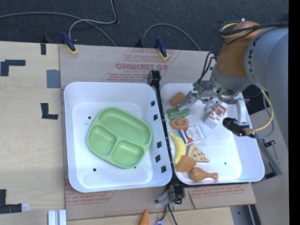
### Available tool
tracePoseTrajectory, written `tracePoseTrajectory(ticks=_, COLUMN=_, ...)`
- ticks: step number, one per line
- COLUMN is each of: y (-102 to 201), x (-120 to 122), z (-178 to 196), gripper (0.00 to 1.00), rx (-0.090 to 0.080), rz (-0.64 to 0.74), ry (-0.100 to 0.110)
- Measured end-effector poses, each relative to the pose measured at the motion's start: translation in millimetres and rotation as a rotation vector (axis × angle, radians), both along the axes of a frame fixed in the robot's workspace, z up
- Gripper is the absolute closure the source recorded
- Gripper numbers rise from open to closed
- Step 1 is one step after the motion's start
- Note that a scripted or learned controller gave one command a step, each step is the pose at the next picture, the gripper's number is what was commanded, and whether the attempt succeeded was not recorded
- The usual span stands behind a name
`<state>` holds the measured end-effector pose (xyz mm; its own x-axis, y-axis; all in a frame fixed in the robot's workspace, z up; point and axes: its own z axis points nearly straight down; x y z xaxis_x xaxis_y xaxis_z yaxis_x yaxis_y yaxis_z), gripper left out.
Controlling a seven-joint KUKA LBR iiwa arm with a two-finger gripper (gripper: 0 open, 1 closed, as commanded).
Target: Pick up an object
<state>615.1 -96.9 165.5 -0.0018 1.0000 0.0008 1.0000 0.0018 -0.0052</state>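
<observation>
My gripper (196, 102) hangs over the back of the right bin (243, 165), fingers spread and open, with nothing between them. One finger (186, 101) points down-left toward a green piece (178, 112) and a brown toy (177, 99). A white and orange carton (215, 114) lies just right of the gripper. Further forward lie a round pretzel (179, 123), a small red and blue box (192, 134), a banana (178, 147), a pizza slice (198, 154), a brown bread piece (185, 164) and a drumstick (203, 175).
The left bin (77, 102) holds a green divided plate (119, 137). A black divider (161, 125) runs between the two bins. The arm's orange band (232, 60) and cables sit above the right bin's back right corner.
</observation>
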Motion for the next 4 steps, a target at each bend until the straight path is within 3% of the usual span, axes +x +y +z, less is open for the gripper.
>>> tracePoseTrajectory(ticks=1, y=-24.3, x=52.4, z=-78.1, gripper=0.0, rx=-0.002, rz=0.001, ry=-0.001)
tracePoseTrajectory(ticks=3, y=-1.7, x=53.5, z=-80.1, gripper=0.0, rx=-0.003, rz=0.0, ry=-0.006)
tracePoseTrajectory(ticks=4, y=-1.6, x=53.3, z=-70.3, gripper=1.0, rx=-0.003, rz=0.0, ry=-0.004)
